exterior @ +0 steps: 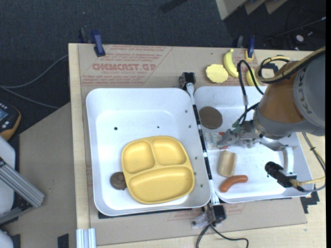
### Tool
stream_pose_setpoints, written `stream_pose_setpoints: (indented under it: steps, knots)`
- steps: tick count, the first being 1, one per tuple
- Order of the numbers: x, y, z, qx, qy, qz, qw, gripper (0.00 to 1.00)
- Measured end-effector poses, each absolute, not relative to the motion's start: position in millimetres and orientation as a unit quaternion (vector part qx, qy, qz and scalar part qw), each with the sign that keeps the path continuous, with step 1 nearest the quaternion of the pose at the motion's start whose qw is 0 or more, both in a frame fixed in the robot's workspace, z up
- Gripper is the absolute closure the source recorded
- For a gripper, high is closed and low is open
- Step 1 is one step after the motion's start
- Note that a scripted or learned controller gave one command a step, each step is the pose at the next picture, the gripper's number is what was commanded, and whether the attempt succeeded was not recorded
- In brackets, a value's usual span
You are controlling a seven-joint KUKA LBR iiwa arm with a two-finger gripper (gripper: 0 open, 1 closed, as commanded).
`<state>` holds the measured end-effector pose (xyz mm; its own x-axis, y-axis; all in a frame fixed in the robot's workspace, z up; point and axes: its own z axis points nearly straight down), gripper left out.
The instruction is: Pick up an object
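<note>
In the right bin (289,187) lie a round brown disc (210,117) at the back left, a pale beige bread-like piece (226,163) in the middle, and an orange-red sausage (233,182) near the front. My gripper (229,138) hangs low over the bin's left part, just behind the beige piece and in front of the brown disc. It points left toward the divider between the bins. The grey arm with its orange band (279,105) reaches in from the right and covers the right bin's back right part.
The left bin (103,112) holds a yellow divided plate (156,168) and a small brown disc (118,180) at the plate's left. A banana (230,63) and a yellow lumpy toy (216,73) lie on the bench behind the right bin. Cables loop at the back right.
</note>
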<state>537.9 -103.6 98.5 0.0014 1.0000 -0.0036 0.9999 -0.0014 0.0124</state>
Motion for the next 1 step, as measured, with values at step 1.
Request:
stream_pose_setpoints:
  steps: [1]
  knots:
    - [492.4, -90.4, 84.5, 0.708, 0.707, -0.0014, -0.003, 0.0]
